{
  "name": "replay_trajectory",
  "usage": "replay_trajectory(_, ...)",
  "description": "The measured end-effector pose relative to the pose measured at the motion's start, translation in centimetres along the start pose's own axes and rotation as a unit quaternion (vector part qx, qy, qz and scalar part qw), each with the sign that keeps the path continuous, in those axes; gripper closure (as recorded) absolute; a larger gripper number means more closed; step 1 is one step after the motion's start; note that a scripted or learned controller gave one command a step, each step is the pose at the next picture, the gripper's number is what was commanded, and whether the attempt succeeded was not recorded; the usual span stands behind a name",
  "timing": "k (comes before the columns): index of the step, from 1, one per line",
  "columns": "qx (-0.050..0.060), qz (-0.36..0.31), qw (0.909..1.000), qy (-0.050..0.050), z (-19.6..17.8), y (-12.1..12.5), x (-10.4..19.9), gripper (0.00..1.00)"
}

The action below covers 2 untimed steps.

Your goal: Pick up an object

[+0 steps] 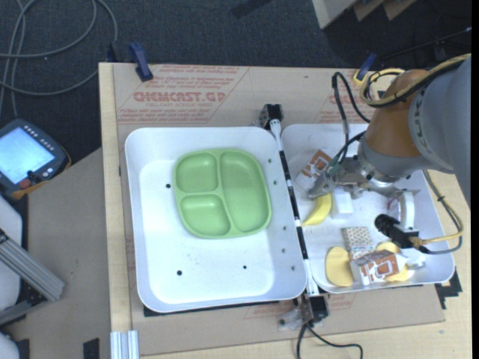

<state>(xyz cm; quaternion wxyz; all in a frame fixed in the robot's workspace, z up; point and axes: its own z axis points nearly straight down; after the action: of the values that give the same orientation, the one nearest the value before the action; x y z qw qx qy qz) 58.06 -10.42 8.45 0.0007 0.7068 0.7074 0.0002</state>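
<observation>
1. The left bin (pixel 150 223) holds a green tray (pixel 222 193) with three compartments, lying flat near its middle
2. The right bin (pixel 441 223) holds the clutter: a small orange-and-white packet (pixel 316 163) near the top left, a banana (pixel 319 211) just beside the divider, a patterned packet (pixel 357 238) below it, a yellow round piece (pixel 338 266) and a wrapped snack (pixel 376 266) near the front edge
3. The gripper (pixel 337 188) hangs low over the right bin, just above and right of the banana, near a small white block (pixel 344 204); I cannot tell from this slant how its tool stands, and nothing can be seen caught in it
4. Judged step: the reach down toward a pick, nothing lifted yet; the banana or the white block looks the likely target
5. The next move would call for centring over one item and dropping straight down, keeping apart from the divider wall, since the banana lies close to it and could slide or roll away
</observation>
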Motion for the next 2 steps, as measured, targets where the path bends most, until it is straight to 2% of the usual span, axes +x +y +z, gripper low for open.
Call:
replay_trajectory(1, 0.001, 0.0, 1.0, 0.001, 0.0, -0.2, 0.9, 0.0)
replay_trajectory(2, -0.001, -0.001, 1.0, 0.0, -1.1, -0.1, 1.0, 1.0)
